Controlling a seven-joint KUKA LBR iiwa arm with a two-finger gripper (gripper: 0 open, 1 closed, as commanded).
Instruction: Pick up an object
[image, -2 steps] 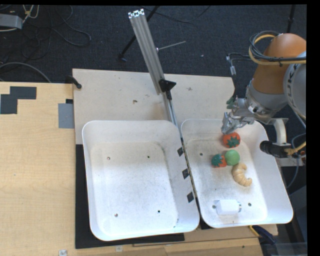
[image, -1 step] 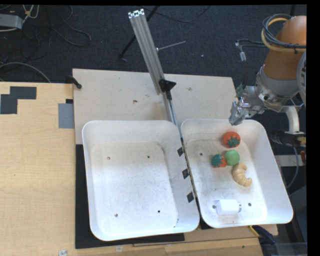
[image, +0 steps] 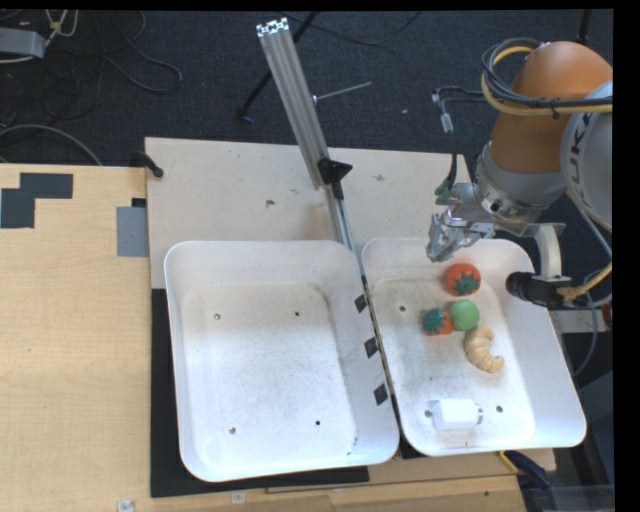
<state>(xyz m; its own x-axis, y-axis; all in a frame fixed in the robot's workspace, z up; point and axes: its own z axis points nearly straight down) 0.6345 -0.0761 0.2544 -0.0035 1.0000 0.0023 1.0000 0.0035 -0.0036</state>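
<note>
The right bin (image: 530, 420) holds a red tomato-like toy (image: 462, 278), a green ball (image: 464, 315) with a small red-and-green strawberry toy (image: 435, 321) at its left, a tan croissant (image: 484, 351) and a white block (image: 455, 412). My gripper (image: 444, 245) hangs over the bin's far edge, just up and left of the red toy. Nothing shows between its fingers, and whether they are apart is unclear at this size.
The left bin (image: 190, 300) lies beside the right one, with a dark divider with clips (image: 368, 330) between them. A slanted aluminium post (image: 300, 120) rises behind the bins. A black handle-like part (image: 530, 288) juts over the right bin's right rim.
</note>
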